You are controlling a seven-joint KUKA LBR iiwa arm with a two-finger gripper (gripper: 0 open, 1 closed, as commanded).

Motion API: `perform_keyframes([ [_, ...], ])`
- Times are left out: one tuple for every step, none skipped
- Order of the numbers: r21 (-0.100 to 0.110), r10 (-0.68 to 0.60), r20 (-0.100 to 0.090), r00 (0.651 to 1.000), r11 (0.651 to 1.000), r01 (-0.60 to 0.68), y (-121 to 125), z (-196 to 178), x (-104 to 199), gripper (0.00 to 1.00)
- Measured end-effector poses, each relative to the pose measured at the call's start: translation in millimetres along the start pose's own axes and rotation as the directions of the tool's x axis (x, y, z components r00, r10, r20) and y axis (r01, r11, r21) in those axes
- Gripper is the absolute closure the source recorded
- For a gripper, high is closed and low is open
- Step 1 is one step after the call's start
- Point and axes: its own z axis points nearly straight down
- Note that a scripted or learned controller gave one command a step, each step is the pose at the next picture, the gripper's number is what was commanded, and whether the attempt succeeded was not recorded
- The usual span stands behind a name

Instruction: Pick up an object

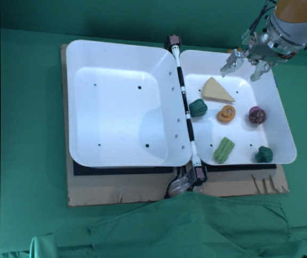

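My gripper (pixel 245 70) hangs open above the back of the right bin (pixel 282 138), with nothing between its fingers. Just below and left of it lies a yellow cheese wedge (pixel 216 91). Further toward the front sit a dark green pepper (pixel 198 108), an orange pretzel (pixel 226 114) and a dark red berry (pixel 257 115). A light green ridged piece (pixel 224 150) and a small green broccoli (pixel 263 154) lie near the front wall.
The left bin (pixel 83 69) stands beside the right one, joined by a black-and-white divider bar (pixel 184 98). Both rest on a cardboard sheet (pixel 116 195). Crumpled green cloth (pixel 196 224) lies in front of the bench.
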Motion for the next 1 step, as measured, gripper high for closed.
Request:
perform_keyframes([
  [0.007,-0.001,0.0,1.0,1.0,0.001,22.3,100.7,6.7,0.0],
])
